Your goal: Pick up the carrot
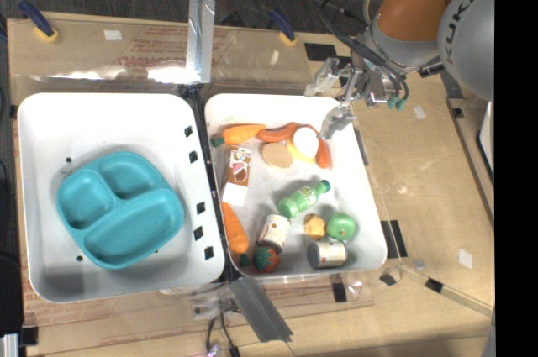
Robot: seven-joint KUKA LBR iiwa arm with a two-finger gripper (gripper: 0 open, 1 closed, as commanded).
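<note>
**Gripper at the right bin's far corner, carrot lying near the bin's top left**

I see the gripper (343, 107) hanging over the far right corner of the right bin (370, 204), nothing between its fingers; I cannot tell how wide they stand, the view is too cluttered there. The carrot (241, 133) lies flat near the bin's top left, well left of the gripper. Between them sit a red-orange vegetable (284, 131) and a white egg-like piece (305, 144). Another carrot (234, 228) lies along the bin's left wall. The left bin (34, 128) holds a teal divided plate (120, 208).
</note>
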